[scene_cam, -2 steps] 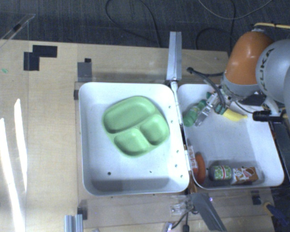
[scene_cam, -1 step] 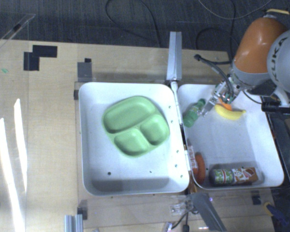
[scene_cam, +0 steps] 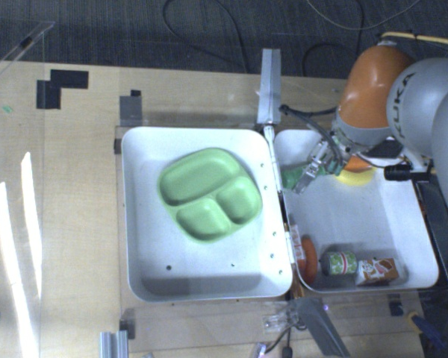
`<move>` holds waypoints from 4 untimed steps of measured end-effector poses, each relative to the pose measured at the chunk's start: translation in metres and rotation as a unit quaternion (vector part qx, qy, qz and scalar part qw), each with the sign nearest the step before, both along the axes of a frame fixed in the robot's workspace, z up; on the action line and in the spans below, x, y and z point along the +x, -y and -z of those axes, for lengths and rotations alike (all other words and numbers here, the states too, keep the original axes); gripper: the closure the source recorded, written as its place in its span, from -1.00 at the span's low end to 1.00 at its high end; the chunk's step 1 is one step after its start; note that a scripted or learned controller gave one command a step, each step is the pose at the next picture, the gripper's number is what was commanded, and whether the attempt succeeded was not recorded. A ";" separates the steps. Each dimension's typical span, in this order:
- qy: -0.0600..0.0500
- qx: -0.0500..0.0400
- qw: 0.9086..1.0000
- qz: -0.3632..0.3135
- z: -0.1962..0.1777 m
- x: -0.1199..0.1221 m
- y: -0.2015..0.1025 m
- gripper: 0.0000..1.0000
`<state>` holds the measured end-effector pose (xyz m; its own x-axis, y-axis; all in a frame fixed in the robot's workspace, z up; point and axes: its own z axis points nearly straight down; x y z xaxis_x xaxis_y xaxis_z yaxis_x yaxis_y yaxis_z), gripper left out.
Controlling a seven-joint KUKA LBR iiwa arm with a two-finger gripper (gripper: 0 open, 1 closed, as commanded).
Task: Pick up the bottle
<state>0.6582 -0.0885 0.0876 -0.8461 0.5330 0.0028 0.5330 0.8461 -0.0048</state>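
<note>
Camera view, from above. Taking the soft-green three-compartment plastic plate [scene_cam: 209, 194] in the left white bin [scene_cam: 145, 271] as landmark: grey two-finger gripper [scene_cam: 309, 177] low in the right white bin [scene_cam: 358, 226], just past the plate's far-right side and angled toward the wall between the bins. Whether open or closed, impossible to tell at this size.

Touching or just beside the tip, wedged against that wall: a small translucent green plastic bottle [scene_cam: 290, 177], judged to be the task's thing. Mostly hidden, so shape and cap unreadable; looks smooth, light and lying down.

Beyond the gripper from the plate, a yellow-orange rounded toy [scene_cam: 355, 176].

Likely troubles:
- closing on the bin wall instead of the bottle, for lack of room
- pushing the slick bottle along the wall
- catching the yellow-orange toy
</note>
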 end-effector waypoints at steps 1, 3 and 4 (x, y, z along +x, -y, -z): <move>0.010 0.001 0.992 0.126 -0.100 -0.016 -0.030 -1.00; 0.007 0.001 0.995 0.099 -0.021 -0.031 0.023 -1.00; 0.008 0.001 0.993 0.117 -0.001 -0.015 0.004 -1.00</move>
<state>0.6434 -0.0928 0.0885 -0.6987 0.7154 -0.0086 0.7153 0.6987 0.0080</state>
